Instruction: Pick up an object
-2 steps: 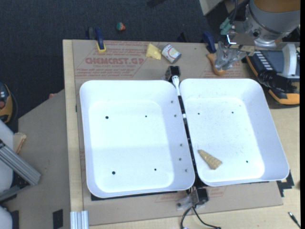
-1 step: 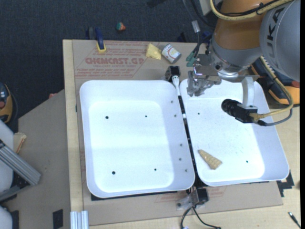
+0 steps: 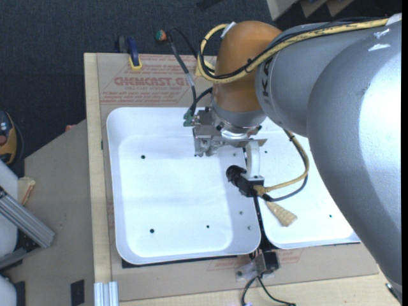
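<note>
We see the arm (image 3: 331, 88) reaching in, its claw (image 3: 205, 146) low over the left bin (image 3: 121, 171) by the far wall; whether it is parted we cannot tell; a tan cone-shaped object (image 3: 282, 214) lies in the right bin (image 3: 312, 231), near the shared edge; the left bin's floor is open.

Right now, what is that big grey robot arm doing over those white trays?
The robot arm is reaching in over two white bins, trying to pick something up. Its gripper hangs over the back of the left bin, with nothing visibly held. A small tan cone-shaped object lies in the right bin, near the divide.
</note>
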Robot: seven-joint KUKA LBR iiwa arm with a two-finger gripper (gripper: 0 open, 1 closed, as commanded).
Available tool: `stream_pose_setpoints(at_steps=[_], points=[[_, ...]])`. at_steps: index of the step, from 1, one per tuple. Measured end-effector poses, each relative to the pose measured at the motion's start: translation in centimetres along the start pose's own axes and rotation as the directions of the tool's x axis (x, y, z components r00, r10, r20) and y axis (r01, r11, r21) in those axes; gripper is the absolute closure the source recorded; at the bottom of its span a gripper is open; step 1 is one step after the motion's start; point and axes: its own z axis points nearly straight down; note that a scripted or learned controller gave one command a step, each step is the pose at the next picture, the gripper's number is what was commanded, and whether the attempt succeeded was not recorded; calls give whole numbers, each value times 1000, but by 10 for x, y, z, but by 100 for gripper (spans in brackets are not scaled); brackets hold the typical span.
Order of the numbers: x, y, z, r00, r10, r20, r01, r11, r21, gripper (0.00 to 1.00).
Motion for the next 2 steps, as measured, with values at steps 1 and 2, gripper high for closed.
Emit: stream_pose_setpoints(at_steps=[1,2], points=[[35,14,-105,1000,3,-2,-3,1000,-24,100],[105,5,-60,1000,2,2,-2,1000,-6,100]])
